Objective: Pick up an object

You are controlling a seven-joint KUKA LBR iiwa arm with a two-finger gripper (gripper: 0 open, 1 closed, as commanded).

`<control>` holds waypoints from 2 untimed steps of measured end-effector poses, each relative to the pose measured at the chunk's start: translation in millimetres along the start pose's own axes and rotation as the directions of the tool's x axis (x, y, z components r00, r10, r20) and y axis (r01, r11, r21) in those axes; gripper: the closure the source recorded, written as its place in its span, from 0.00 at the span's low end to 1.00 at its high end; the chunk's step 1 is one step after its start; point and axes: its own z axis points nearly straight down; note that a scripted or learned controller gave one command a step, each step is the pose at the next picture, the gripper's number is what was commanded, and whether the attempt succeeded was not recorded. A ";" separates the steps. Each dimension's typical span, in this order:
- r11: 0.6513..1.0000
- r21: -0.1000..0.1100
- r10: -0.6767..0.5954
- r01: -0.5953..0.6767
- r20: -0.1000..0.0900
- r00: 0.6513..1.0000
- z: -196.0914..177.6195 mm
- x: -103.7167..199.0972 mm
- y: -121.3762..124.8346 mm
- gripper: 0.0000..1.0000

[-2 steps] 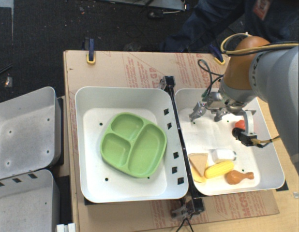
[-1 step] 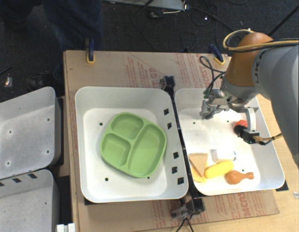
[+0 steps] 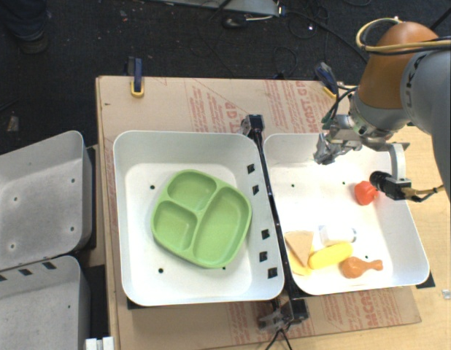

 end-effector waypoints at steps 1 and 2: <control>1.000 0.001 0.000 0.000 0.000 1.000 -45.4 -6.7 2.7 1.00; 1.000 -0.001 -0.003 0.003 0.000 1.000 -109.2 -4.4 1.4 1.00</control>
